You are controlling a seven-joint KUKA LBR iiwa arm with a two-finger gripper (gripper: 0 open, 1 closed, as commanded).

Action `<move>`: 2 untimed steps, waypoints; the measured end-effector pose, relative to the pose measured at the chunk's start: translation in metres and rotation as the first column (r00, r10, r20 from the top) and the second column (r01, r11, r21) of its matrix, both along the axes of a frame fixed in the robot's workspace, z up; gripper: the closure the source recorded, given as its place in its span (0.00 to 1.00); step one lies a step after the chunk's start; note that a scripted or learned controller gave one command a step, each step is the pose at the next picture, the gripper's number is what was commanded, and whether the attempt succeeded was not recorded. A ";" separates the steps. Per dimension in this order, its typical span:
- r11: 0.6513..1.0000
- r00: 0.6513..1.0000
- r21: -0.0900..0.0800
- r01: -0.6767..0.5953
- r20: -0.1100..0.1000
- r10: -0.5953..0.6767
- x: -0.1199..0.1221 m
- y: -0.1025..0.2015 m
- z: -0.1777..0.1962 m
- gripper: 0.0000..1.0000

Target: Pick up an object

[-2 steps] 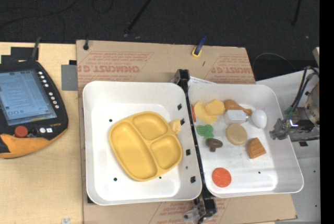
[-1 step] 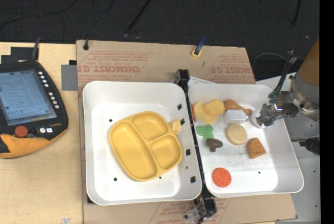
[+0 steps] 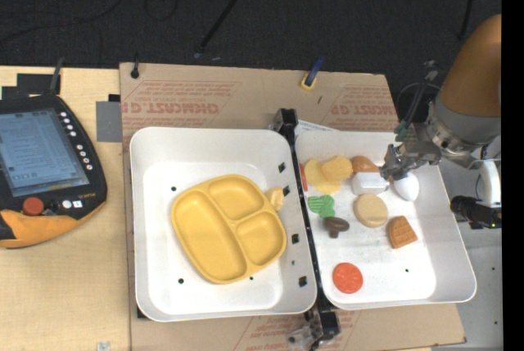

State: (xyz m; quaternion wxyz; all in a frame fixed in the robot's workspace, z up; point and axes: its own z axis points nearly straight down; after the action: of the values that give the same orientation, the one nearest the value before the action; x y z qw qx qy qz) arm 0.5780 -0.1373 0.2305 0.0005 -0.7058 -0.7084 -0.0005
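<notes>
White egg-shaped object [image 3: 406,188]: right bin [image 3: 454,259], upper right area, just below hand [image 3: 396,164]. Hand state: cannot tell. Neighbouring items: white block [image 3: 369,183], tan disc [image 3: 371,210], brown wedge [image 3: 401,231], red disc [image 3: 348,277]. Left bin [image 3: 155,276] holds yellow divided tray [image 3: 228,227].

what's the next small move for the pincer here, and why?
Probably a short, straight descent onto the white egg-shaped piece. The pincer hangs at the upper right of the right bin, just above that piece, with nothing visibly between its tips. The round tan piece and white block sit close by, so drifting sideways risks nudging them.
</notes>
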 end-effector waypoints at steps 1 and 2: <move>1.000 1.000 0.000 0.001 -0.001 -0.001 0.026 0.035 -0.007 1.00; 1.000 1.000 0.001 0.000 -0.001 0.000 0.056 0.078 -0.014 1.00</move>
State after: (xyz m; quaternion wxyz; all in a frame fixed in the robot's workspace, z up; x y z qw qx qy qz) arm 0.6343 -0.0596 0.2163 0.0009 -0.7059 -0.7083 -0.0006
